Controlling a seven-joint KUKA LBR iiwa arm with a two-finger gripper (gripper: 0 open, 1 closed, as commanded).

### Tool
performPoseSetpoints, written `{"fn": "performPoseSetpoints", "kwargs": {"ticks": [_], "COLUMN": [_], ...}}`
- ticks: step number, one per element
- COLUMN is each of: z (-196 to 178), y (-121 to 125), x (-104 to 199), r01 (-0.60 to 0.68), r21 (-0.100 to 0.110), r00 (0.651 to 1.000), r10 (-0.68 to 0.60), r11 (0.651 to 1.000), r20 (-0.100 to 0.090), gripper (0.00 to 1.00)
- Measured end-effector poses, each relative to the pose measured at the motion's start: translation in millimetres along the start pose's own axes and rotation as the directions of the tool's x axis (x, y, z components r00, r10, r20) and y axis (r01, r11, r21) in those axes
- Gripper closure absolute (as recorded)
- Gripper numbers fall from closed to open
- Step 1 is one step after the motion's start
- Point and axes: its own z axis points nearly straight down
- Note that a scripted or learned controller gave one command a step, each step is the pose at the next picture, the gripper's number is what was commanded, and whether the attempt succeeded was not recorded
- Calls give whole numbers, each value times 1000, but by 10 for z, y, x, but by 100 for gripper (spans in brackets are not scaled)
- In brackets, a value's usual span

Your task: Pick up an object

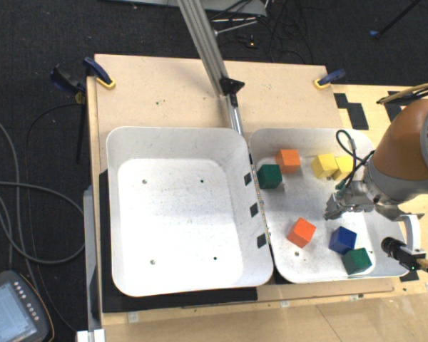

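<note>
Blocks crowd the right bin, and any of them would serve. Nearest the camera sit a dark green cube and a blue cube, touching or nearly so, close to the front rim. Just left of them an orange cube stands by itself with bare floor all round. The gripper hangs low between the blue cube and the yellow ones; whether the claw is open or closed I cannot tell, and nothing shows in its grasp. Farther back lie a yellow block, a smaller orange cube and a green cube near the dividing wall. They look like small, light, rigid blocks with flat faces, so a pinch across two opposite sides should hold, though smooth faces may slip. The lone orange cube offers the most finger room; the front pair sit tight against each other and the rim. The left bin lies beyond.
</note>
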Motion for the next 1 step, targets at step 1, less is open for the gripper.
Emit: {"fn": "performPoseSetpoints", "kwargs": {"ticks": [1], "z": [-597], "y": [-49], "x": [-50], "r01": [1], "r21": [-5], "r00": [1000], "r10": [-1], "r11": [1000], "r20": [3], "gripper": [100]}}
